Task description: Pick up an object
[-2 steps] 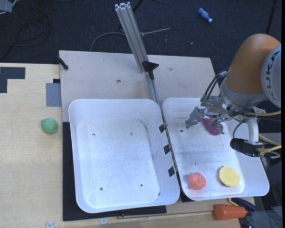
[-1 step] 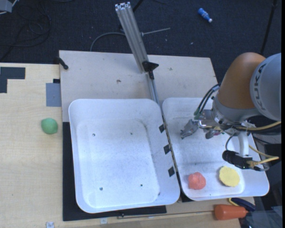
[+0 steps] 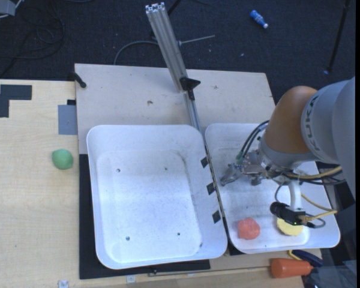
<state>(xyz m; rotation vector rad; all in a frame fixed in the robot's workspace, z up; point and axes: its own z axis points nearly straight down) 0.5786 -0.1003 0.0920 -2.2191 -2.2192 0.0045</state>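
Observation:
A salmon-red rounded object (image 3: 248,228) lies near the front of the right bin (image 3: 324,240). A pale yellow object (image 3: 291,228) lies just to its right, partly covered by hardware on the arm. My gripper (image 3: 231,174) is low in the right bin, close to that bin's left wall. It is behind the red object and some way apart from it. Nothing shows in the gripper. The left bin (image 3: 102,161) has a bare white floor.
A green ball (image 3: 62,159) rests on the wooden table left of the bins. An orange object (image 3: 290,267) lies outside the right bin's front edge. A slanted aluminium post (image 3: 171,47) rises behind the bins. A small blue item (image 3: 258,19) lies on the dark floor.

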